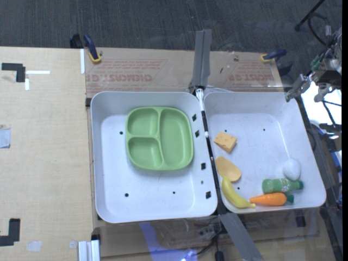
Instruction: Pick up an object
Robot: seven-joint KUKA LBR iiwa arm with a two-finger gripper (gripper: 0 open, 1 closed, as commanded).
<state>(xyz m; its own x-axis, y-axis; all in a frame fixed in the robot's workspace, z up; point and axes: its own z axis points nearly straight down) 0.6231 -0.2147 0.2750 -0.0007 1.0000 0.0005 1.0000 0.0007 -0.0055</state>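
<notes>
Tool state: can't tell. One bin (pixel 261 118) holds banana (pixel 234 196), carrot (pixel 269 199), green bottle (pixel 281 186), cheese wedge (pixel 225 141); other bin (pixel 109 189) holds green plate (pixel 160 138).

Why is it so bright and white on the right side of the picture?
In the camera view, strong light glares off a patch beside the right bin, washing it out; the egg looks nearly blown out too, while the green plate is evenly lit with soft shadows.

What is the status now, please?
Nothing grasped yet. Banana, carrot, green bottle, egg lie in right bin. Green plate in left bin.
</notes>
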